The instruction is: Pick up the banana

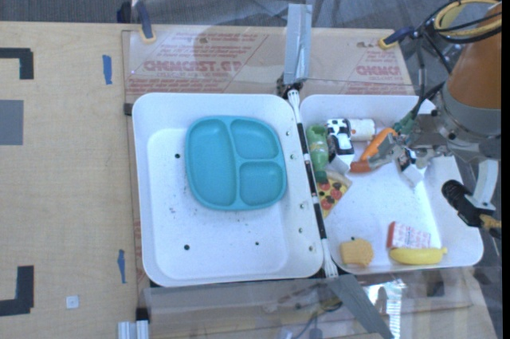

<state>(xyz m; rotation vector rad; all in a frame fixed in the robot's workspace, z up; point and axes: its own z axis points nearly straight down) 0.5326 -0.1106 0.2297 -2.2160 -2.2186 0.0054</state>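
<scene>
Light wooden worktop [64, 170] carries two shallow white plastic bins side by side: left bin [151, 194], right bin [458, 250] towards right edge.

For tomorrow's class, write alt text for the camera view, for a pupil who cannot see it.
The banana lies at the near edge of the right bin, beside a red-and-white packet. The arm's tool is over that bin's far side, near a carrot. The left bin holds a blue plate.
</scene>
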